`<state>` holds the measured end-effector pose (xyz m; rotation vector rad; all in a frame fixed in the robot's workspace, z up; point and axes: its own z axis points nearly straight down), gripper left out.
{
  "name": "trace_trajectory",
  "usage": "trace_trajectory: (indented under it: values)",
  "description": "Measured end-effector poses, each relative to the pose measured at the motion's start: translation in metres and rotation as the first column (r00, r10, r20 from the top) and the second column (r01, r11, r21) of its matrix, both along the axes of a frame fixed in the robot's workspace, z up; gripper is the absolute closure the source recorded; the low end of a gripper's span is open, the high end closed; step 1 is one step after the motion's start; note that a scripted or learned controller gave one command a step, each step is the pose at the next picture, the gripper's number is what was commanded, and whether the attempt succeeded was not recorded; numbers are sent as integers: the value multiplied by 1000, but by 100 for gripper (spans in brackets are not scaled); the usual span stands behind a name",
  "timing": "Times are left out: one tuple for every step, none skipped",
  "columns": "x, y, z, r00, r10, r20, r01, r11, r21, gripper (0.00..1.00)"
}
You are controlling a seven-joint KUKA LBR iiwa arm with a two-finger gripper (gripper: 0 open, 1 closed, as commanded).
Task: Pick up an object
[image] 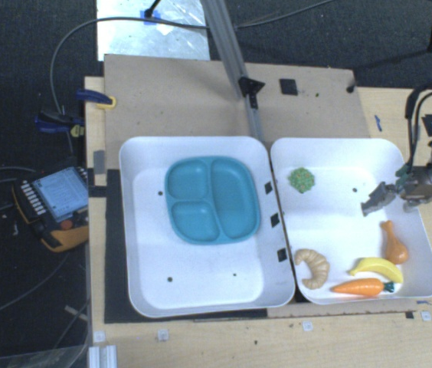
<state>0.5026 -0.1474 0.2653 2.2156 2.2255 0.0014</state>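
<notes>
- Count: two shallow white bins, left bin (147,282) and right bin (331,159), sit side by side on the tan counter (170,90).
- Left bin holds one blue three-compartment plastic tray (212,199).
- Right bin holds five toy foods: one green broccoli floret (302,179), one tan croissant (312,267), one yellow banana (378,268), one orange carrot (358,287), one brown chicken drumstick (394,242).
- Banana, carrot and croissant lie clustered along the near wall; the banana touches the carrot.
- The grey gripper (374,200) hangs over the right bin's right side, above the drumstick; whether the jaws are released or clenched cannot be told, and nothing is seen between them.
- A metal pole (227,41) crosses the counter behind the bins.
</notes>
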Motion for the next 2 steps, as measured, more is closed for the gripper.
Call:
trace_trajectory:
  values:
    - [7, 6, -57, 1000, -2, -5, 2, 1000, 1, 0]
    - [1, 1, -116, 1000, -4, -6, 4, 1000, 1, 0]
